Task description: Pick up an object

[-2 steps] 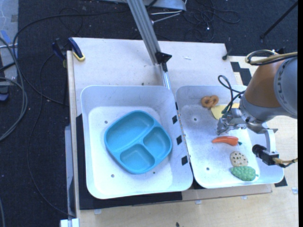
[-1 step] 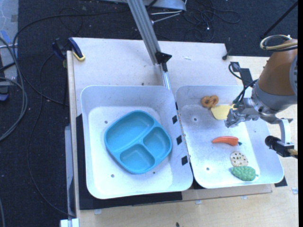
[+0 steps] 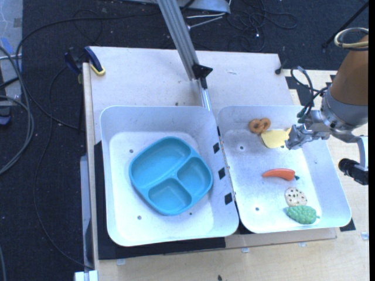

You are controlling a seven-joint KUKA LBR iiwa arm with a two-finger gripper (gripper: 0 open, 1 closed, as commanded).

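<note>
a slanted overhead view of a bench with two shallow white bins side by side, and the right bin (image 3: 328, 174) is the landmark for everything here. to its left, the left bin (image 3: 117, 157) holds a blue divided tray (image 3: 170, 174) with three compartments. inside the right bin, near its far edge, lies a small brown pretzel (image 3: 259, 124); just beside it, toward the right, lies a pale yellow piece (image 3: 274, 139) that looks like toy food. the grey arm with its orange band reaches in over the bin's right rim, and the gripper (image 3: 291, 141) sits at the right end of the yellow piece, touching or nearly touching it. it cannot be told whether the jaws are open or closed, or whether they have anything between them, because the tool is small and blurred. near the bin's middle lies an orange-red carrot (image 3: 279, 173), and close to the near edge lie a speckled cookie (image 3: 295, 197) and a green bumpy piece (image 3: 302, 214), the two touching or nearly so. the yellow piece seems the likely target. it is probably light, hollow plastic, stiff and fairly smooth, so it may slide or pop out of a pinch; a grip across its narrower middle looks safer than one at its rounded tip.
</note>
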